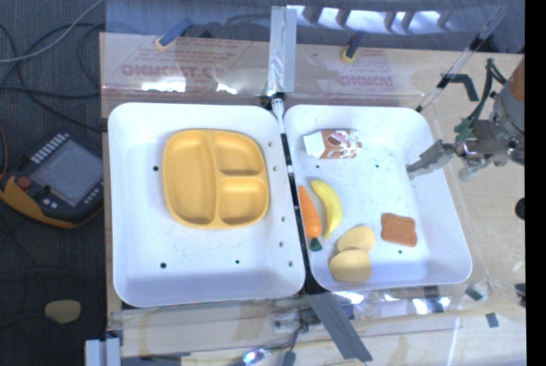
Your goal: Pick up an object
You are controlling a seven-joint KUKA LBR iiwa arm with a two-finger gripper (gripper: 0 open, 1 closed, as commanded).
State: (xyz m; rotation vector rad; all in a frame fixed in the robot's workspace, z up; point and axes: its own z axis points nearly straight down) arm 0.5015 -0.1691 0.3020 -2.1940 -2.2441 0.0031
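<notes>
at far left, on the grey floor beside the bench, we see a pendant [58, 177] with a dark screen and an orange edge, its cables trailing up across the floor. next comes the left bin [136, 270], which holds a yellow tray [217, 177] with three compartments, lying flat near the bin's middle. the two bins touch along their inner walls.

just past that seam, in the right bin [444, 258], a carrot [310, 212] lies against the left wall, its green end pointing toward the near side. a banana [328, 205] lies just beside it, curved and touching or nearly touching the carrot. above them, near the bin's far wall, a small white carton [332, 143] with a brown print lies on its side. below the banana, two pale potato-like lumps [351, 253] sit pressed together near the front wall. to their right, apart from them, lies a brown chunk [398, 229].

at the right rim of that bin we see the gripper [461, 153], hovering over the edge, well apart from every object. its fingers look spread, with nothing between them.
</notes>
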